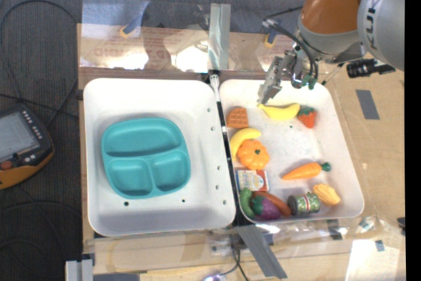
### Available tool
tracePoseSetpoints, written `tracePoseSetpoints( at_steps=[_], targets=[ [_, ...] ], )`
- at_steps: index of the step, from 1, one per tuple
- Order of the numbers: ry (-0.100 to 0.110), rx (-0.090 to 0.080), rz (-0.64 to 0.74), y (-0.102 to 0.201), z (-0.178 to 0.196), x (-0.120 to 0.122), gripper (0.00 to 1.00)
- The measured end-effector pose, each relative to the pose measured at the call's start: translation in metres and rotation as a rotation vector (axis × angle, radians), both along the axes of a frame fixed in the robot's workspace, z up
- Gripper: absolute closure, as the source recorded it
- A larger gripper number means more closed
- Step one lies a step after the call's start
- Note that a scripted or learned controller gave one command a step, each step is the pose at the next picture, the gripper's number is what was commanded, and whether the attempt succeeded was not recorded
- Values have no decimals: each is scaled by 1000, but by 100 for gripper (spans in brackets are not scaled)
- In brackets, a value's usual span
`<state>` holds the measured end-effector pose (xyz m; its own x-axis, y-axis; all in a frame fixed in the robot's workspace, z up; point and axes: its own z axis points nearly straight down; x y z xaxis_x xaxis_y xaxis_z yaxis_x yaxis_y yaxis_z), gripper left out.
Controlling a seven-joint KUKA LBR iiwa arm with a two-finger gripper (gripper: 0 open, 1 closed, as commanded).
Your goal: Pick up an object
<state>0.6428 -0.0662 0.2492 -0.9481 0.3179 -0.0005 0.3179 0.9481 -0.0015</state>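
Arm: we see the grey arm point(368, 10) with its orange band coming in from two o'clock; its wrist hangs over the far edge of the right bin point(348, 161)

Gripper: the gripper point(268, 94) sits at twelve o'clock over the right bin, tipped down toward the toys; whether it is spread or pressed together we cannot tell from here; we see nothing between its tips

Banana: a yellow banana point(281, 112) lies just below the gripper, at the bin's far end; apart from the tips or touching them, we cannot tell

Strawberry: a red strawberry point(307, 117) sits right beside the banana, at its three o'clock

Waffle: a small orange waffle piece point(238, 118) lies at nine o'clock from the banana, near the dividing wall

Middle of bin: an orange pumpkin point(253, 154) rests against a second yellow banana point(242, 139); a carrot point(304, 171) lies at three o'clock from the pumpkin

Near end, six o'clock: a small white carton point(251, 179), a purple eggplant point(266, 206), a dark can point(304, 203) and a yellow corn cob point(327, 193) crowd together

Left bin: the left bin point(112, 102) carries a teal divided plate point(146, 156); three compartments face up

Table: both bins stand side by side on the table point(385, 141); a handheld controller point(20, 141) lies off at nine o'clock
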Motion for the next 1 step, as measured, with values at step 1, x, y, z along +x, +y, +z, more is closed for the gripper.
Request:
tracePoseSetpoints(
  at_steps=[1],
  targets=[
    [0, 0, 215, -112, -41, 18, 100]
  ],
)
